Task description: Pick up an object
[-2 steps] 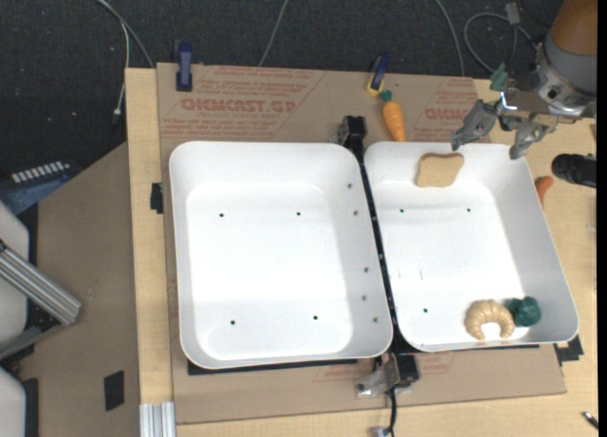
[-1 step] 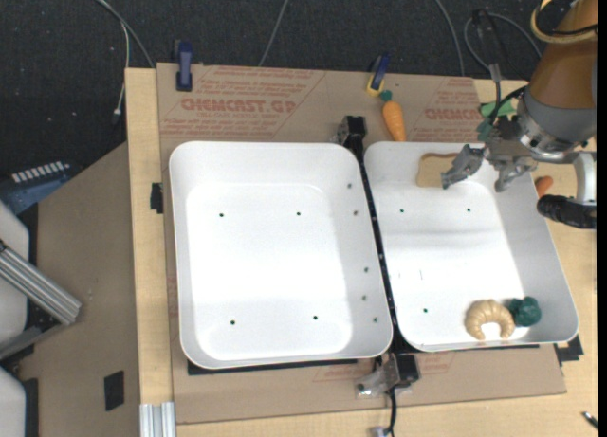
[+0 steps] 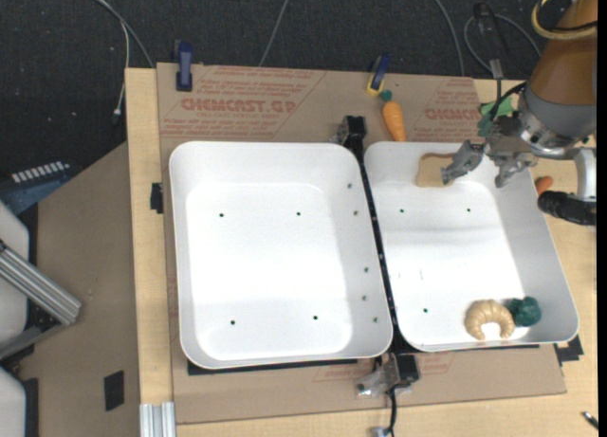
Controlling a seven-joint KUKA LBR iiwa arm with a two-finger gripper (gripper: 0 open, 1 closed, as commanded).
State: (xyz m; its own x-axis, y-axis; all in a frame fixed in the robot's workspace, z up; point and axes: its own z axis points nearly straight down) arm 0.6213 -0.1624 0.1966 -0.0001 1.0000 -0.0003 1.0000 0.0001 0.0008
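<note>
The arm (image 3: 565, 65) is reaching in over the right bin (image 3: 531, 236), its hand (image 3: 486, 166) hanging with fingers (image 3: 459, 164) spread, grasping nothing. A tan block (image 3: 432, 171) is lying just beside the hand. A croissant (image 3: 489, 318) and green toy (image 3: 524, 310) are sitting well below it.

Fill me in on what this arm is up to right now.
A grey arm with an orange band reaches in from the right, its gripper open and hovering over the far edge of the right bin, beside a tan flat piece. It holds nothing. A croissant-shaped toy and a green object lie in that bin's near corner. A toy carrot rests on the board behind the bins.
</note>
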